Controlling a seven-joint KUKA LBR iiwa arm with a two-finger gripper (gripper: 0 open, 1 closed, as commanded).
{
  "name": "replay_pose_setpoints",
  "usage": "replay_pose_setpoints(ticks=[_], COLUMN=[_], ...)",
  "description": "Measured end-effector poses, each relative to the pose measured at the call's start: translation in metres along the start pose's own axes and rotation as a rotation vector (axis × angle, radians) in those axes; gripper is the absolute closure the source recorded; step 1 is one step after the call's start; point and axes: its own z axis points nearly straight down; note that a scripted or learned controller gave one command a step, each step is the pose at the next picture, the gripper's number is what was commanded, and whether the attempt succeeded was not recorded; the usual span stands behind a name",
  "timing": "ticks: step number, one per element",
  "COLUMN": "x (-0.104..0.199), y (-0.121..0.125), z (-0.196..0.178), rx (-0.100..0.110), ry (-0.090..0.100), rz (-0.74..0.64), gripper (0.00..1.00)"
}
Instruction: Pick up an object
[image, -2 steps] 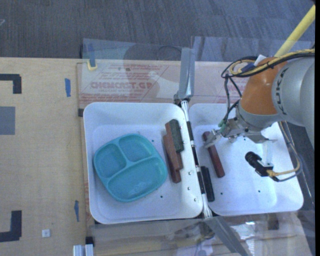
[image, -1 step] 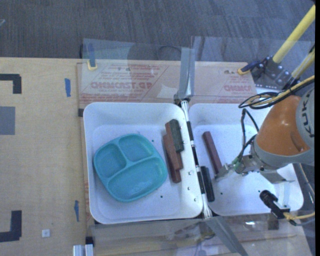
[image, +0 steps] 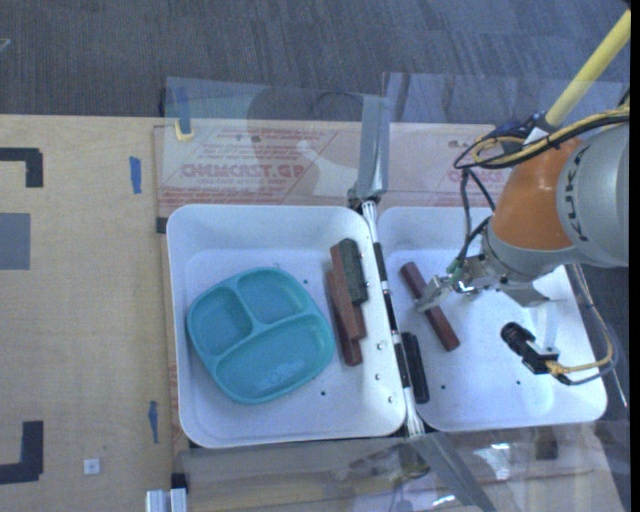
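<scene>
A reddish-brown stick (image: 430, 306) lies at a slant in the left part of the right bin (image: 500, 400). My gripper (image: 440, 290) reaches in from the right and hangs right over the middle of this stick, hiding part of it. A black bar (image: 413, 367) lies along the right bin's left wall, below the stick. In the left bin (image: 200, 240) a brown stick (image: 343, 320) and a dark grey-green bar (image: 351, 270) lie side by side near the right wall.
A teal divided plate (image: 260, 334) takes up the left bin's middle. A black fitting with a yellow cable (image: 527, 347) hangs from the arm over the right bin. The wooden bench (image: 80, 330) stretches to the left.
</scene>
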Motion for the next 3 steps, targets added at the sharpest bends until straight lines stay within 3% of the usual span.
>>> replay_pose_setpoints(ticks=[1,2,3], x=[0.007,0.005,0.050], y=[-0.038,-0.038,0.036], z=[0.000,-0.011,-0.099], rx=[0.003,-0.002,0.013], ry=[0.003,0.002,0.004], rz=[-0.050,-0.046,0.013], gripper=[0.00,1.00,1.00])
